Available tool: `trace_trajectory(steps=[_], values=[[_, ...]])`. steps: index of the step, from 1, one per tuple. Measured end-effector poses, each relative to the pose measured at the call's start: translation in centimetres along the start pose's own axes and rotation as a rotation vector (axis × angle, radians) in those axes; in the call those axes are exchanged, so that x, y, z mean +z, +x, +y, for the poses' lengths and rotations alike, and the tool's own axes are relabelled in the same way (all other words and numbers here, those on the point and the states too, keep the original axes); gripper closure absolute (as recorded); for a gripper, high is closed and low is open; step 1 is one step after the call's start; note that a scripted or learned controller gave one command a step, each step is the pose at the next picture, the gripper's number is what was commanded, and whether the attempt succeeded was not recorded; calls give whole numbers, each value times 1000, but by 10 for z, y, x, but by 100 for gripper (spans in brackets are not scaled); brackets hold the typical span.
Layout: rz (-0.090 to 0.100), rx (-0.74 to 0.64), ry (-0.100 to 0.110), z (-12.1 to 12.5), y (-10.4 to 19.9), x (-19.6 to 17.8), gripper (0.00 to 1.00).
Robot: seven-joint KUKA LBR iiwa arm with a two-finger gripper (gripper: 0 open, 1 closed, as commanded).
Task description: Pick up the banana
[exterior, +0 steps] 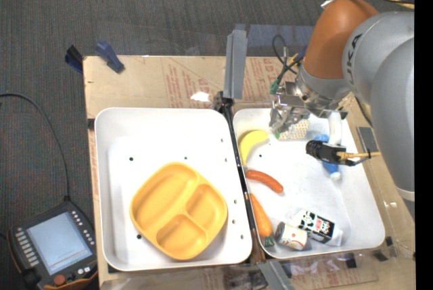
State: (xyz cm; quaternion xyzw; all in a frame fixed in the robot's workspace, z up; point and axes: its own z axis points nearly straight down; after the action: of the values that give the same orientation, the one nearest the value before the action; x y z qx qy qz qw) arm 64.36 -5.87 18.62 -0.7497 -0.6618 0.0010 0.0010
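Right bin's (365,214) far-left corner: banana (253,142) beside tool (284,123)

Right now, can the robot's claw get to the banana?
Probably yes. The claw hangs just right of the banana in the right bin, and nothing lies on top of the banana. The bin's wall is close on its left, which might make grabbing tricky.

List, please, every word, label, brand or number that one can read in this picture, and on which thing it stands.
"KU": letters on the grey arm, beside its orange band; the rest is cut off.
Red print on the cardboard under the bins: too blurred to read.
Black-and-white carton in the right bin: print too small to read.
Handheld pendant screen at lower left: nothing readable.
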Motion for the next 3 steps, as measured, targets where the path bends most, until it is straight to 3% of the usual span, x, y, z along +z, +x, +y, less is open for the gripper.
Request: trace_trajectory(steps=[1, 2, 3], values=[[1, -149, 2, -34, -25, 0, 0], [0, 11, 0, -1, 7, -6, 0], [0, -94, 2, -9, 4, 0, 0]])
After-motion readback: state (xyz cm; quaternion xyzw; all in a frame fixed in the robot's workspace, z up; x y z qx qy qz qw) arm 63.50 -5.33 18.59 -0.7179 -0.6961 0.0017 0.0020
